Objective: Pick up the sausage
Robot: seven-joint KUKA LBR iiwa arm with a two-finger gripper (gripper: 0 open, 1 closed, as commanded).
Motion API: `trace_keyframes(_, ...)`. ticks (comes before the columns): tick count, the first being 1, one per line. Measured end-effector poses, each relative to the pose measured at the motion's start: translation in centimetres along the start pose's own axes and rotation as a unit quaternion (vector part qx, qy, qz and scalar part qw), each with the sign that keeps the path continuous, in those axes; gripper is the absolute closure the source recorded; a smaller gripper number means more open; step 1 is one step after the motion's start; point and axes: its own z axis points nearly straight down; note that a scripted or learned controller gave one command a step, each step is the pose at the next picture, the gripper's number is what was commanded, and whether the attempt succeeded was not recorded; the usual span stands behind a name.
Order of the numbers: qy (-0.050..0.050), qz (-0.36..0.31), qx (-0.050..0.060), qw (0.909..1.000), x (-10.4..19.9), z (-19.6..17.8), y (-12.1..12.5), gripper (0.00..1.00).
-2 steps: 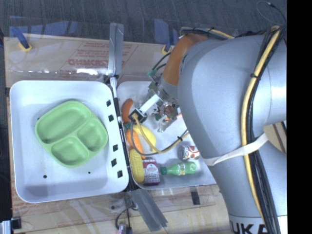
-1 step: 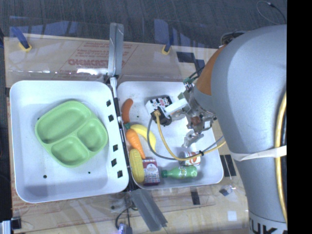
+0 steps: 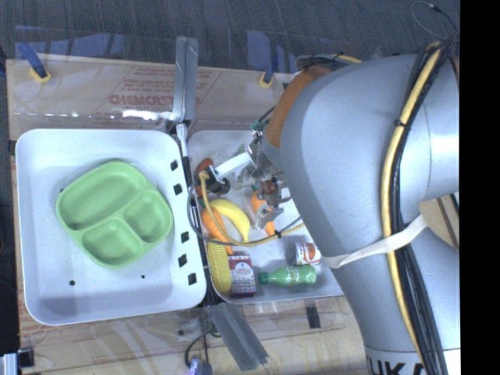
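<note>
Claw is hanging low over the right bin, near its far edge; cannot tell its state. Sausage cannot be picked out with certainty; a reddish piece by the bin's left wall may be it. Banana, corn and green bottle are crowding the near half, probably limiting approach.
</note>
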Motion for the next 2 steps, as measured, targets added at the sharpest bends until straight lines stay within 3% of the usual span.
trace_keyframes(1, -0.004, -0.004, 0.002, 1.0000, -0.10, -0.65, -0.15, 1.00)
trace_keyframes(2, -0.005, -0.004, 0.003, 1.0000, -0.10, -0.63, -0.18, 0.00)
